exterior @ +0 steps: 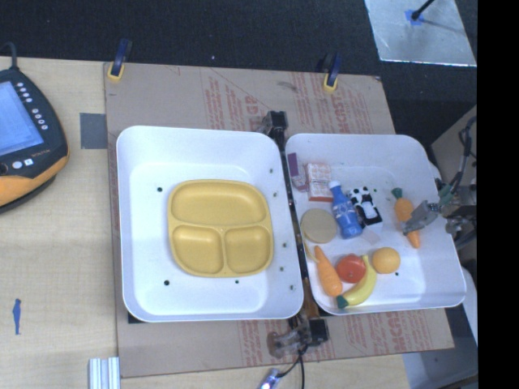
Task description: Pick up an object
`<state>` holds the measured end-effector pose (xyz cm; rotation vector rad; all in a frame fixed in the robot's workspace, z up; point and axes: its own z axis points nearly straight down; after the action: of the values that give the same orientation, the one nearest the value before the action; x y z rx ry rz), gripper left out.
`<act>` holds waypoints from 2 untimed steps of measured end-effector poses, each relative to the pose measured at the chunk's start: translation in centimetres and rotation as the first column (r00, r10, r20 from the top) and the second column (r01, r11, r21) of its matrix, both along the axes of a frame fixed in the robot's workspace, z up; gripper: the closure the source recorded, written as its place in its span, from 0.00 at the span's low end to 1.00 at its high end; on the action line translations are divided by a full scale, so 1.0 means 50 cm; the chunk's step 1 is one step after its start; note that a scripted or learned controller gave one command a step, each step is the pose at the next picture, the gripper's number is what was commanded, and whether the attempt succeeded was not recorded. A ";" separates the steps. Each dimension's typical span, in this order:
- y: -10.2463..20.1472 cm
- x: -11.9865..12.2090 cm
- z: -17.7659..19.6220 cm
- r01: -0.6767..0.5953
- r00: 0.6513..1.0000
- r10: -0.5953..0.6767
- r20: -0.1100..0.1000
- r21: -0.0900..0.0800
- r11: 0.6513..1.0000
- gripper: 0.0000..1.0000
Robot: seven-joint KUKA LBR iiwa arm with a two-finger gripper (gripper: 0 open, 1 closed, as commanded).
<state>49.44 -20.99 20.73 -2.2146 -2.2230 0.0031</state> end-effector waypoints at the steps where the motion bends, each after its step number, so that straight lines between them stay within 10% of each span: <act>1: 0.104 0.094 -0.202 0.000 1.000 0.000 0.012 -0.003 1.000 0.00; 2: 0.127 0.221 -0.213 -0.001 1.000 0.001 0.007 0.000 1.000 0.00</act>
<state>60.48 -14.66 10.08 -2.2171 -2.2284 -0.0048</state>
